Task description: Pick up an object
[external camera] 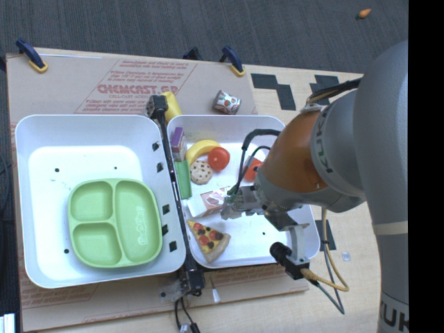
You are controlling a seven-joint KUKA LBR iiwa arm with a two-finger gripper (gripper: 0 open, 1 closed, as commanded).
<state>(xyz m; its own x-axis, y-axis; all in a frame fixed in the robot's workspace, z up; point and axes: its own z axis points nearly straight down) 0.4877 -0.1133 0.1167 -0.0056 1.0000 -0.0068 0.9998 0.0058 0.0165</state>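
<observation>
Tool [233, 205] low inside the right bin [305, 236], near its middle, under the bulk of the arm [305, 161] that reaches in from the right. Spread or pressed together: cannot tell, hidden by the wrist and its cables. Nothing visibly pinched.

Nearest candidate, as a judgement: the small pink-and-white packet [212, 200], flat on the bin floor just beside the tool, on its left in the view, perhaps touching its tip. Long axis roughly across the view, pointing toward the tool, so probably calls for a short shift left and a grip across the narrow side.

Next nearest: the pizza slice [208, 237], below the packet in the view and a little toward the divider, lying slantwise with its point up-left. Further off, toward the bin's far end: cookie [201, 172], tomato [218, 158] and banana [202, 148], clustered and touching or nearly so. Green stick [182, 179] along the divider wall, lengthwise.

Well apart from the tool: green divided plate [114, 220] in the left bin [41, 137], and a small can [227, 103] out on the surface [277, 109] beyond both bins.
</observation>
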